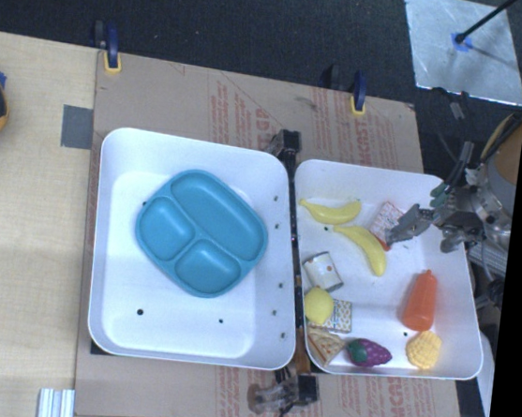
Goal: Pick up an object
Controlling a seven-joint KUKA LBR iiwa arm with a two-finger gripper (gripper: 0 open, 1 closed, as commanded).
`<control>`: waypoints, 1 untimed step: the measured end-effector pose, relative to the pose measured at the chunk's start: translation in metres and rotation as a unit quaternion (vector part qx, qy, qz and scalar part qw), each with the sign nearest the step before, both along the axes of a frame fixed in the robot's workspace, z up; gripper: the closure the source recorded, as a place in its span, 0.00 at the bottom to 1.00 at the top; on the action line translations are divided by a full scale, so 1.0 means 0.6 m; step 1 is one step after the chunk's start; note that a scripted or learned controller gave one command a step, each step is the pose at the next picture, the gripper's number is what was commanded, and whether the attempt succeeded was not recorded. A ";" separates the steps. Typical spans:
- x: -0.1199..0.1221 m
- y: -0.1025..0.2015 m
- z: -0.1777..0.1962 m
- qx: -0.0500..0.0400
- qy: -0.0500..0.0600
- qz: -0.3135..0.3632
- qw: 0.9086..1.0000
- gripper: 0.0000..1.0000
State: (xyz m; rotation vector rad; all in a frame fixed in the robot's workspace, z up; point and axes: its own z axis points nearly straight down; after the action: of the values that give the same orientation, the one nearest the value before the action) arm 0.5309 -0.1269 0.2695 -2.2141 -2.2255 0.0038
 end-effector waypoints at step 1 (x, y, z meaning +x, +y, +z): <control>0.063 -0.078 -0.273 0.000 0.001 0.000 1.000 0.00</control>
State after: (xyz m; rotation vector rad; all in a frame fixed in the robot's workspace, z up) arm 0.5689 -0.1736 0.1059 -2.2141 -2.2238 0.0066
